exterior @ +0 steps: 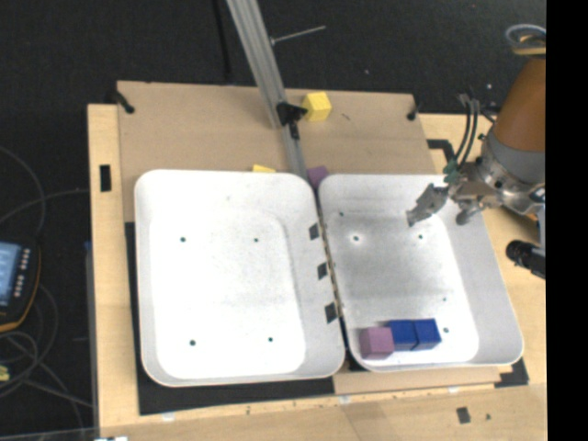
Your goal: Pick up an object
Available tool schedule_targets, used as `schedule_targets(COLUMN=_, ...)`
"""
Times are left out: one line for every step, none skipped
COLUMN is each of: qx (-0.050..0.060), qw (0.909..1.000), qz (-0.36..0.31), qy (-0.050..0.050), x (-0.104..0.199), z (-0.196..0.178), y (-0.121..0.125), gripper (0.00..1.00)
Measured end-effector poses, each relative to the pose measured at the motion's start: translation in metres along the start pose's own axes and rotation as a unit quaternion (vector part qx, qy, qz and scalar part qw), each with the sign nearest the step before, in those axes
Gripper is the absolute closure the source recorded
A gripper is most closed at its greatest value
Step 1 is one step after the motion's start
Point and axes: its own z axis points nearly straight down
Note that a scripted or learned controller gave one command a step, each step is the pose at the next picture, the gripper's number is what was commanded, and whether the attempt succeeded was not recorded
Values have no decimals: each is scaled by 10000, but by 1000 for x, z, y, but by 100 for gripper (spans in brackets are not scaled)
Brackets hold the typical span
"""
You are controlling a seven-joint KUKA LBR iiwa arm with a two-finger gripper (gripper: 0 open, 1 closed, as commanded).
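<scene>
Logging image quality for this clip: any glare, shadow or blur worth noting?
Camera view: even overhead light, no glare; a soft grey shadow mottles the right bin floor; the gripper looks slightly blurred; the blue blocks and purple block read clearly.

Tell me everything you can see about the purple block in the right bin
The small purple cube-shaped block looks matte and solid, like foam or painted wood. It sits flat on the floor of the right white bin, in the near left corner, close against the rim. Its right side meets the blue blocks beside it, seemingly touching. The end effector is well away, near the bin's far right.
</scene>
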Motion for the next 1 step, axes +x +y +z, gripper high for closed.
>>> schedule_targets(qx=0, qw=10000, qz=27, qy=-10, x=-26, z=-36, y=-6, gripper=0)
